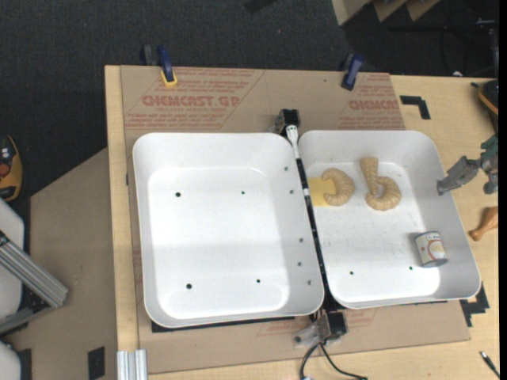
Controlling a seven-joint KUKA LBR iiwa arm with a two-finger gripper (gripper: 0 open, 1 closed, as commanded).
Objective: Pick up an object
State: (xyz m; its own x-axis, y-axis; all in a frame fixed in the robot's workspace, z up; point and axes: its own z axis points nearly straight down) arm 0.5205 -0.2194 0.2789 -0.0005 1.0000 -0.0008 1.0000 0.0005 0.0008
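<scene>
White plastic bins side by side on a brown board (238, 93). The left bin (214, 142) has nothing for the arm, so all the action is in the right bin (372, 136). Lying on its floor are two tan curled pieces, one (341, 187) touching a flat yellow bit (317, 190) near the divider and the other (383, 188) just beside it, plus a small grey can-like thing (431, 248) on its own toward the near right corner.

The gripper (458, 174) pokes in at the right bin's right rim, apart from every object. Honestly can't tell how far open it is from this angle, too small and side-on. I don't see anything in it either.

So I'd call this the approach stage, with no grab made yet. The next move means picking a target, getting over it and coming straight down. The can looks like the easiest bet since it sits clear of the rest. The curled ones are close together, and the left one could drag the yellow bit along.
</scene>
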